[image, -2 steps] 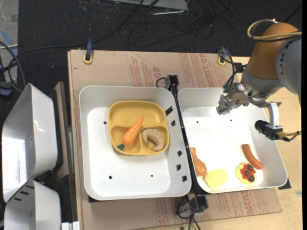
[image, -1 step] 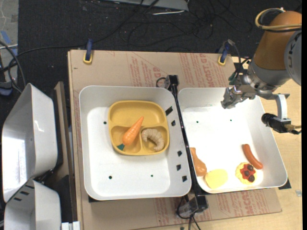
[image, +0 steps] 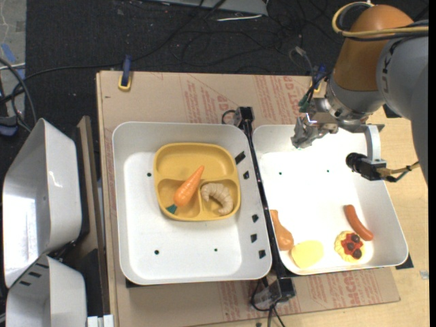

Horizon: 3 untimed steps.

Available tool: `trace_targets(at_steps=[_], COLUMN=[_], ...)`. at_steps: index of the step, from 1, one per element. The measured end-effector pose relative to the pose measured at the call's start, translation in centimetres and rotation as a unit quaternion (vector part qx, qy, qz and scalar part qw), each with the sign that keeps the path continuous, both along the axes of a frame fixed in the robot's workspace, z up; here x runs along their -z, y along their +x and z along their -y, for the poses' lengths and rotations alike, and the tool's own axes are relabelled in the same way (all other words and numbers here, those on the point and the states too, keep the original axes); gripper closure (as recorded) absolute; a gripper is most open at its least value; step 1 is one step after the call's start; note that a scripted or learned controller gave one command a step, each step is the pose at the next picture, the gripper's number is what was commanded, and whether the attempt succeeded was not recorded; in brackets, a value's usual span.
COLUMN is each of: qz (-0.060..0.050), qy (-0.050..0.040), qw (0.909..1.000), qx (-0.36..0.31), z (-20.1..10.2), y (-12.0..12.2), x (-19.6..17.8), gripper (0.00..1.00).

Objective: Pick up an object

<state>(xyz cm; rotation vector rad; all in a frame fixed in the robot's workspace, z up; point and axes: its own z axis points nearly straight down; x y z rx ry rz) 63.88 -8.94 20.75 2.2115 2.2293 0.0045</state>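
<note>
My gripper [image: 303, 139] hangs over the far left part of the right bin [image: 320, 182], with nothing seen between its fingers. Along that bin's near edge lie an orange drumstick-shaped piece [image: 281, 231], a flat yellow piece [image: 307, 253], a small tart with dark berries [image: 351, 246] and a red sausage [image: 357, 222]. The left bin [image: 136, 251] holds a yellow divided plate [image: 197, 157] with a carrot [image: 189, 187] and a pale shrimp-like piece [image: 219, 197] in its compartments.
The bins sit on a cardboard sheet [image: 197, 94] with a yellow clamp [image: 125, 82] at its far left corner. White containers [image: 37, 189] stand off the bench at the left. Cables lie on the dark floor behind.
</note>
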Motion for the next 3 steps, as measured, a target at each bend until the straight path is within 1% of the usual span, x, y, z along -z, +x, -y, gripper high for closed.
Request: trace_targets(at_steps=[1, 2, 3], qz=[-0.001, -0.002, 0.000], qy=[-0.0004, 0.0001, 0.0006], qw=[1.0000, 1.0000, 1.0000], qx=[0.000, 0.000, 0.000], z=[-5.3, -10.7, -16.1], y=[0.9, 0.6, 1.5], x=[0.4, 0.7, -1.2], gripper=[1.00, 1.00, 1.00])
